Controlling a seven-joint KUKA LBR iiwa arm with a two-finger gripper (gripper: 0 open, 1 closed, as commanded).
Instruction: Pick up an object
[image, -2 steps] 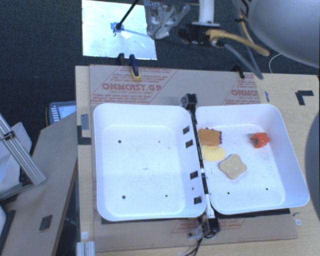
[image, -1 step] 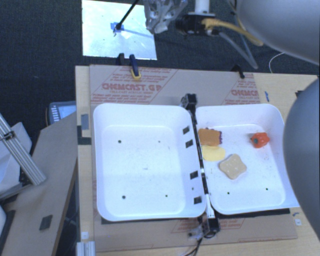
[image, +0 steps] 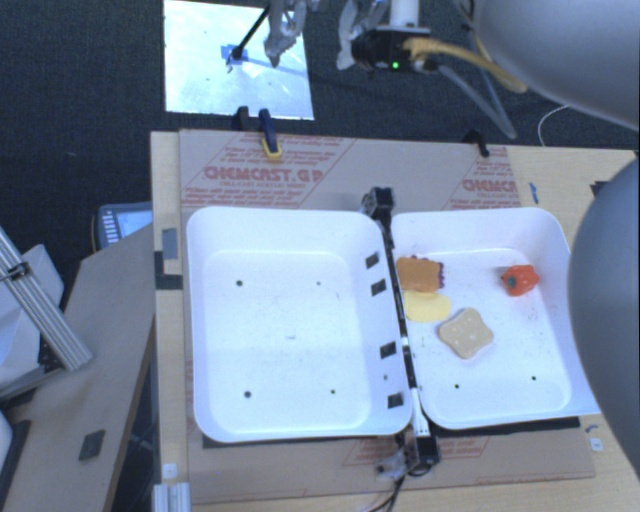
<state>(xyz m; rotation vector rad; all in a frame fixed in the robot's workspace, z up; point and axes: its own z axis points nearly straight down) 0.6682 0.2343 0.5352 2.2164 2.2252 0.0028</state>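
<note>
Right bin (image: 545, 235): smooth white plastic, shallow, rounded corners; its right side is hidden by the grey arm (image: 607, 330) nearest my camera.
Left bin (image: 290, 330): same white plastic, small dark holes in its floor.
Counter (image: 330, 165): tan board with red lettering.
Toast slice (image: 465, 333): pale tan, squarish, lying flat.
Yellow piece (image: 428, 308): flat oval, just beside the toast.
Orange-brown block (image: 420, 274): by the bins' divider.
Red item (image: 519, 280): small, blurred, well apart.
Jaws: hidden from me, cannot tell.
</note>
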